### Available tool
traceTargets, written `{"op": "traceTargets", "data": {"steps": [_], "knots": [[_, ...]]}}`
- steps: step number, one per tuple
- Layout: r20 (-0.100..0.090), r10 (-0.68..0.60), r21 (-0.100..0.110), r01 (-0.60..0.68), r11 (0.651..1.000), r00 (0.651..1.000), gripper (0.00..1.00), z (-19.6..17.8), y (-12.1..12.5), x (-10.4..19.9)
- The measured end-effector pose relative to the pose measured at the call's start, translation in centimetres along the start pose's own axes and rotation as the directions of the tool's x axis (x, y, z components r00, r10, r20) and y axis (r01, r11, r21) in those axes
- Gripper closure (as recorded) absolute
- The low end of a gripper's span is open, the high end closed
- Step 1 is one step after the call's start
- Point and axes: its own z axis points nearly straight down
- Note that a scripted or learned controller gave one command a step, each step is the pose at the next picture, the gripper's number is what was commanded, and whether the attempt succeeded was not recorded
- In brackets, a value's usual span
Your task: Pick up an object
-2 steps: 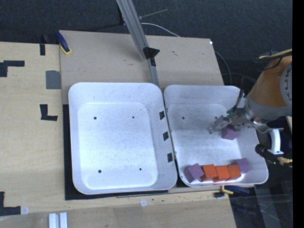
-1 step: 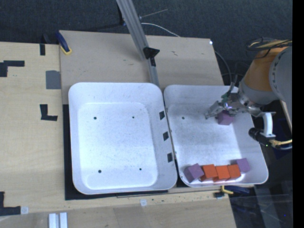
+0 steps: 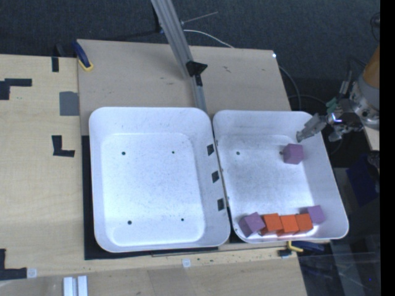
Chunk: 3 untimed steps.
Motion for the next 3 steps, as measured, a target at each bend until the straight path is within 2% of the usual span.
{"op": "traceTargets", "data": {"steps": [1,2,3], "knots": [[-0.006,0.001,0.017,-0.001,1.0,1.0,0.0,12.2,-4.5,0.0],[-0.002,-0.004,0.006,0.004,1.0,1.0,0.0,17.1,5.4,0.3],[-0.005,0.0,0.022,0.0,1.0,1.0,0.0,17.0,10.5,0.0]]}}
